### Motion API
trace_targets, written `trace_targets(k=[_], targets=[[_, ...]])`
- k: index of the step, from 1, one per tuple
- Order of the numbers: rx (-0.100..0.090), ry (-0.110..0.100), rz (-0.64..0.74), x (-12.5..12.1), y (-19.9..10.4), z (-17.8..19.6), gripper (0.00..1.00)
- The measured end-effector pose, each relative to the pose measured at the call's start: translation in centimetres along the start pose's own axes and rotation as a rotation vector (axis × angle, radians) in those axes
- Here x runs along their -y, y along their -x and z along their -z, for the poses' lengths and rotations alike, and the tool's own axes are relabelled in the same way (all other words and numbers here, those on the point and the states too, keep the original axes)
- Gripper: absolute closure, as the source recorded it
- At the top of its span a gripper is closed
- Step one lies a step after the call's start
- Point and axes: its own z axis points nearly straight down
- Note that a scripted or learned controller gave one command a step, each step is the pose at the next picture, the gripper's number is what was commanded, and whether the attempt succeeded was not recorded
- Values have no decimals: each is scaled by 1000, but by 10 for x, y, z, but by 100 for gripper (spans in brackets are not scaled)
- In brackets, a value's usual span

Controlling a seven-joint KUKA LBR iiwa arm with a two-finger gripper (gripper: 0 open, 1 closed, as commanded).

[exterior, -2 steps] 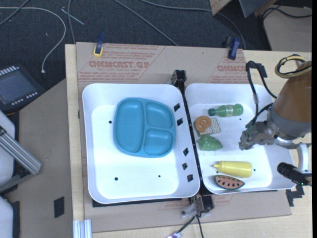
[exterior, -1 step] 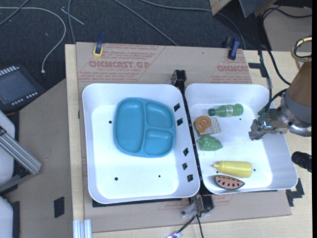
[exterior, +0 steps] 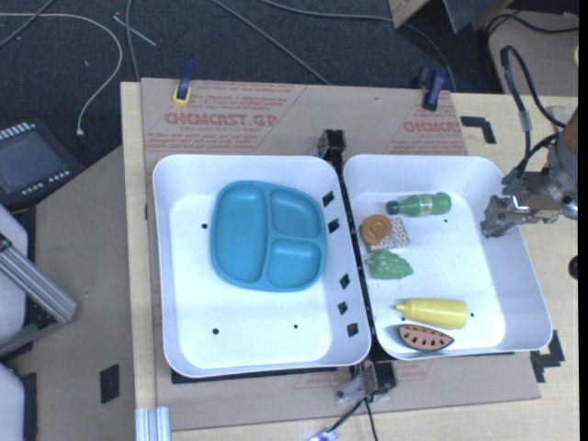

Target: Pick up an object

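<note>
risk, crowding: the toys in the right bin (exterior: 514, 274) sit in a tight column along its left side, so a descent on one could nudge its neighbour. you should watch the brown round toy (exterior: 376, 229), which touches the speckled block (exterior: 397, 235) beside it.
risk, rolling: the green bottle (exterior: 420, 206) and the yellow bottle (exterior: 433, 312) both lie on their sides, and i judge either could roll away from a closing grip.
risk, wall: the watermelon slice (exterior: 425, 339) lies flat near the bin's front wall, so a pick there looks cramped and thin.
risk, reach: every object is well apart from the gripper (exterior: 501, 217), so you face a long sideways move before any descent.
arm pose: it enters from the right, with the gripper over the right bin's right edge, level with the green bottle.
tool state: you cannot tell from this view whether it is apart or together; nothing is seen in it.
task objects: all in the right bin, with the green leafy toy (exterior: 390, 265) between the brown toy and the yellow bottle.
left bin (exterior: 184, 338): holds a blue divided plate (exterior: 268, 235).
</note>
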Motion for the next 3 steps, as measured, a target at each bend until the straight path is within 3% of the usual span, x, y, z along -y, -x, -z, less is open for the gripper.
trace_targets(k=[3], targets=[[-3,-8,3,-71,-149,-21,100]])
